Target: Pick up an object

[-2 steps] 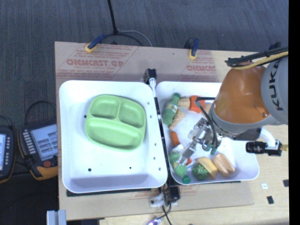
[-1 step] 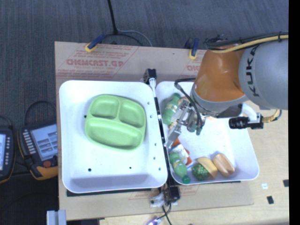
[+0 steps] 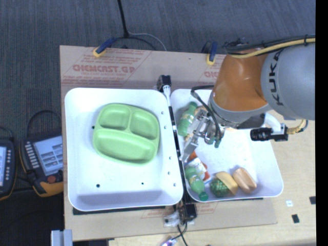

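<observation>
My gripper [image 3: 201, 132] hangs low over the left part of the right bin [image 3: 266, 160], below the arm's orange band. Just to its left lies a green bottle-like item [image 3: 186, 115], partly covered by the gripper body. Along the bin's front edge are a green, white and red item [image 3: 195, 171], a dark green broccoli-like piece [image 3: 219, 188], a yellow piece [image 3: 226, 179] and an orange-tan bun-shaped piece [image 3: 245, 179]. The view does not reveal whether anything is in the gripper.
The left bin [image 3: 82, 173] holds a green divided plate [image 3: 127, 132]. A ridge where the two bins meet [image 3: 173, 137] runs just left of the gripper. The arm covers the right bin's far part. A handheld controller [image 3: 43, 160] lies off the bench at the left.
</observation>
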Robot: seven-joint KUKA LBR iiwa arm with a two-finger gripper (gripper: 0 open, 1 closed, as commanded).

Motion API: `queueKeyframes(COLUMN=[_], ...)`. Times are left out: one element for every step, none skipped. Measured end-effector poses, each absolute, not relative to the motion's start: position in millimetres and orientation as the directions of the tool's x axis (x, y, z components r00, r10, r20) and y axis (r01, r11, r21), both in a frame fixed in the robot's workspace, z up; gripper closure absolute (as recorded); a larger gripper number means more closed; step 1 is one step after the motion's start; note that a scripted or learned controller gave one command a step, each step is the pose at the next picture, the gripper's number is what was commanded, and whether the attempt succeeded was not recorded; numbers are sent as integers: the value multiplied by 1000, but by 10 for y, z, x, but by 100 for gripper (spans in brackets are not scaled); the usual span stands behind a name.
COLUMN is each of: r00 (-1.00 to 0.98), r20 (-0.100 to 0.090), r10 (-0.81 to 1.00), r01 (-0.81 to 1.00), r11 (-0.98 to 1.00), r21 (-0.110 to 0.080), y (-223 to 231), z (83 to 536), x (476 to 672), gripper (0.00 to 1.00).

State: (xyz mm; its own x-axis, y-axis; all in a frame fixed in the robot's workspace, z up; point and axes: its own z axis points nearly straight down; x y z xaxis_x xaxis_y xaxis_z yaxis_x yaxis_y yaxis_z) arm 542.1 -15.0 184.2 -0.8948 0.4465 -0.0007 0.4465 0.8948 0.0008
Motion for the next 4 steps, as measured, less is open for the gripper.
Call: queueKeyframes(r00=[-956,-956,-956,-956], r20=[0,0,0,0], r10=[292,292,292,292], r01=[292,292,292,292], r11=[956,956,956,956], r21=[0,1,1,1], y=[279,278,278,278], z=[1842,1842,1842,1842], x=[5164,5164,5164,5164], gripper=[0,0,0,0])
